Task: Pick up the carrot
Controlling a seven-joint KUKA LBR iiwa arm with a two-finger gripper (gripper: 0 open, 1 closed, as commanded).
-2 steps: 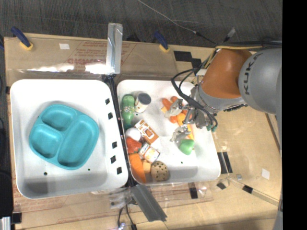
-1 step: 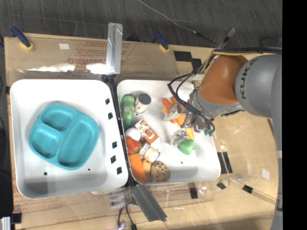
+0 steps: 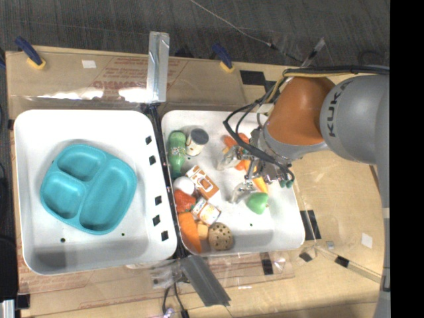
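Your gripper (image 3: 248,174) sits in the right bin (image 3: 285,234), and the carrot (image 3: 254,166) runs diagonally right under it, just above the green ball (image 3: 257,203). Can't tell whether it's spread or pinching.

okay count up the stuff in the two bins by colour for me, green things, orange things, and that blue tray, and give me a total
Green: 3, two stacked at the right bin's top left and one by the gripper
Orange: 3 that I can make out, the carrot, a piece at the gripper and one at the bottom left
Blue: 1, the divided tray in the left bin
Total: 7
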